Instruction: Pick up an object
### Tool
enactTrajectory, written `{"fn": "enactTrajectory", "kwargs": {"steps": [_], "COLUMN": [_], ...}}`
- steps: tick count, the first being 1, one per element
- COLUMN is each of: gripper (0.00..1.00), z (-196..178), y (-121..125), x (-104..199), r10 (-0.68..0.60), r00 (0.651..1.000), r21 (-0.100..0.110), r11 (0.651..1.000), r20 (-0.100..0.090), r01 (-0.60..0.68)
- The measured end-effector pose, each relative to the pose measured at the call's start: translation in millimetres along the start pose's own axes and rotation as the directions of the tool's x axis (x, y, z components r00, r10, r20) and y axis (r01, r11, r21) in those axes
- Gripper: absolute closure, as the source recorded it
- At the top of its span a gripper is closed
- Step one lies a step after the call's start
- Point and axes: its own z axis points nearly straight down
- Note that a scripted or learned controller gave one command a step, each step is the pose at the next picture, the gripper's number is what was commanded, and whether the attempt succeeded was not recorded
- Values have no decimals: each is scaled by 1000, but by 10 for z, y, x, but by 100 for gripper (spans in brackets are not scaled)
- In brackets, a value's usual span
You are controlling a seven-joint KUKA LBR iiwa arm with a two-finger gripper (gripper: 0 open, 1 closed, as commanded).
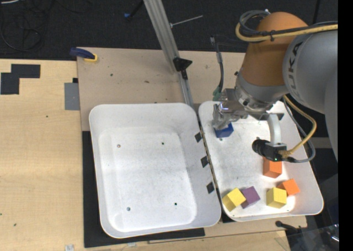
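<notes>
My gripper (223,123) hangs over the far left part of the right bin (242,150), under the orange and grey wrist. A small blue block (223,131) sits between its fingertips, with its top hidden by them, so the gripper is shut on it. At the near end of the same bin lie two yellow blocks (234,198) (277,197), a purple block (250,195) and two orange blocks (272,168) (290,187).
The left bin (94,116) lies beside the right one, with black clips (204,160) along the shared edge. A slanted aluminium bar (162,29) rises behind the bins. A black cable connector (263,147) hangs near the upper orange block.
</notes>
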Motion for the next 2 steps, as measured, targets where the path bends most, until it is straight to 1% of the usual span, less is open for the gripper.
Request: {"fn": "enactTrajectory", "kwargs": {"steps": [1, 2], "gripper": [100, 100], "z": [-72, 115], "y": [-75, -170], "x": [557, 1019], "r10": [0, 1], "r00": [1000, 1000], "r21": [-1, 2], "r11": [1000, 1000], "r20": [0, 2], "r01": [0, -1]}}
